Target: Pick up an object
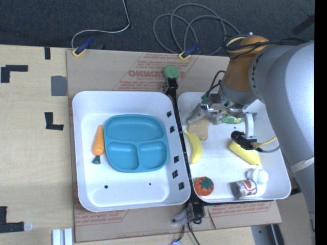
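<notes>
My gripper (203,115) is low over the far left part of the right bin (276,160), reaching in from the right. Just below it lies a tan, bread-like piece (201,130), close to or touching the gripper's tip. A yellow banana (194,147) lies beside the bin's left wall. A second yellow banana (244,152) lies near the middle right. A red tomato-like fruit (204,185) and a small crumpled can (245,188) sit at the near edge. A bit of green (233,120) peeks out under the wrist.
The left bin (84,152) holds a blue divided plate (136,142) and an orange carrot (98,141) to its left. A black divider (176,137) runs between the bins. Cables (194,19) loop behind the bench.
</notes>
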Action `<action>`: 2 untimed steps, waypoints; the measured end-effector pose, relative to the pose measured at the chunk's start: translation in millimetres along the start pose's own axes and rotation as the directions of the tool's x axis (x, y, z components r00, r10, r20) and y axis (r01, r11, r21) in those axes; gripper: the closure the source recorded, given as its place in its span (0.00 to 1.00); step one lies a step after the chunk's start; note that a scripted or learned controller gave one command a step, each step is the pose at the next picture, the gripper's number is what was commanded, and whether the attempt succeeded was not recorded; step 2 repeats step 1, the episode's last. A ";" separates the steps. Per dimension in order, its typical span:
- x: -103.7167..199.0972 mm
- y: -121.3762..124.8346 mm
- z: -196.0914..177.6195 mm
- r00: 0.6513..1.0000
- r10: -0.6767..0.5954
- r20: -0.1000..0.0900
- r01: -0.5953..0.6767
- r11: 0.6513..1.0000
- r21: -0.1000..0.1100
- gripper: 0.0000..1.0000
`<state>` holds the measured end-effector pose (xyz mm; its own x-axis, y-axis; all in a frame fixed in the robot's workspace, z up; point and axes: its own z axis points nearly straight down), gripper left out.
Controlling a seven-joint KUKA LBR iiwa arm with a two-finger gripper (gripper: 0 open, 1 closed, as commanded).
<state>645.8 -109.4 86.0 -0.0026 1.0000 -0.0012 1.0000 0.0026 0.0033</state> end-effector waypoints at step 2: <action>0.2 0.5 -10.5 1.000 0.000 0.000 0.000 1.000 -0.001 1.00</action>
